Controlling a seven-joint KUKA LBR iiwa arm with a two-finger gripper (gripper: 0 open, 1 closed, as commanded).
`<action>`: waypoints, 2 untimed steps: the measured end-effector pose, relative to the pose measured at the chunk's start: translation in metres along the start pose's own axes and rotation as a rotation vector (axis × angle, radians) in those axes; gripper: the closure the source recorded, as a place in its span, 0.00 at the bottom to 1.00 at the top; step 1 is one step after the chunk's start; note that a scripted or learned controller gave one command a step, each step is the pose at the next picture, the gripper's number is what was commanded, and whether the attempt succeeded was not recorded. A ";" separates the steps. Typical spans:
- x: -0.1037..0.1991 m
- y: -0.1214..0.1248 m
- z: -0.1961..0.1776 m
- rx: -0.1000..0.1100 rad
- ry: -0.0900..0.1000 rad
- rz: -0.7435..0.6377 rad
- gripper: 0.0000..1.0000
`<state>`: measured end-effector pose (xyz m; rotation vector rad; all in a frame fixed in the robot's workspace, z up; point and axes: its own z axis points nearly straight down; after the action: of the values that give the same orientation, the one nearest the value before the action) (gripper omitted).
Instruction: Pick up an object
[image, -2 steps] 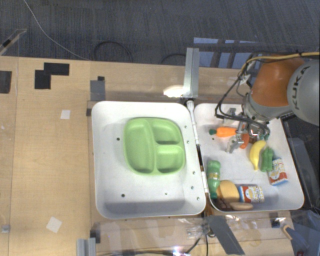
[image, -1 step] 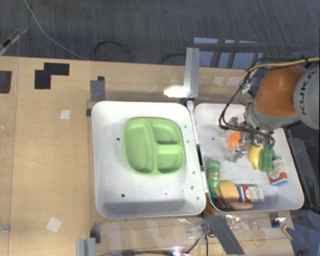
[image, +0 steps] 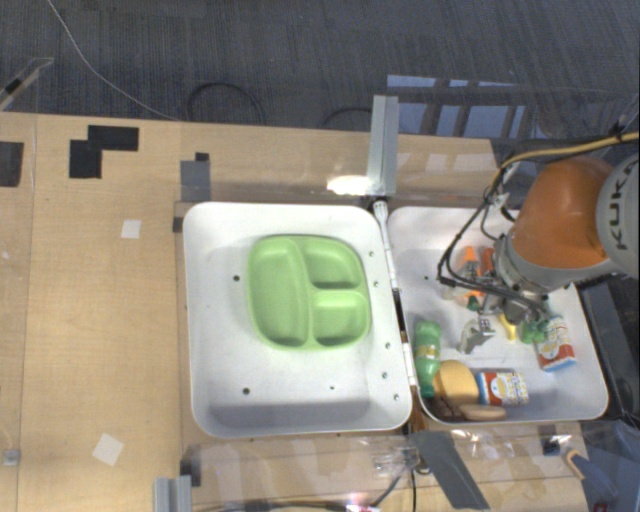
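Several things lie in the right bin (image: 590, 300). A green bottle (image: 427, 348) lies with its long axis running near to far, and a red-labelled can (image: 500, 387) lies crosswise, near it. The gripper (image: 476, 338) hangs just right of the bottle; how wide it stands cannot be told.

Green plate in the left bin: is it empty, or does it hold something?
Empty. The green plate has three compartments, and they show only bare green surface; nothing lies in them.

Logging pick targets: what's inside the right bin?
Right bin: green bottle, yellow item, red-and-white carton, small colourful pack. The arm covers the bin's middle; anything beneath is hidden.
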<state>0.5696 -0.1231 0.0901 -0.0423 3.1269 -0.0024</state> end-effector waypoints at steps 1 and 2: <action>-0.094 -0.041 0.003 0.000 0.002 -0.134 0.00; -0.034 -0.053 0.002 0.000 0.003 -0.110 0.00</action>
<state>0.6055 -0.1753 0.0886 -0.2144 3.1228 -0.0040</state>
